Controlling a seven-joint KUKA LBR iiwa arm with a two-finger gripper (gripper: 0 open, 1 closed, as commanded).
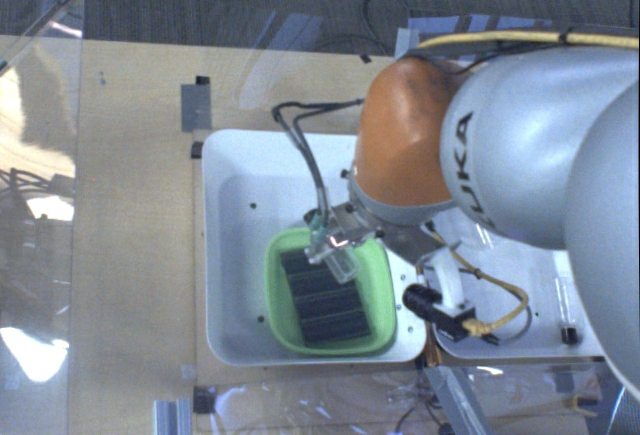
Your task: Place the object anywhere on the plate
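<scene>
A green square plate (pixel 275 311) with rounded corners sits in the front right part of the left white bin (pixel 232 223). On the plate lies a dark, ridged rectangular object (pixel 326 303), running from the plate's back left toward its front right. My gripper (pixel 335 258) hangs over the back edge of the plate, right at the upper end of the dark object. The orange wrist band and the grey arm cover the bin's back right corner.
The right bin (pixel 530 348) shows only a strip of its front under the arm. A black plug with a yellow cable (pixel 445 311) hangs by the wall between the bins. A grey hose (pixel 305 158) loops over the left bin toward the gripper.
</scene>
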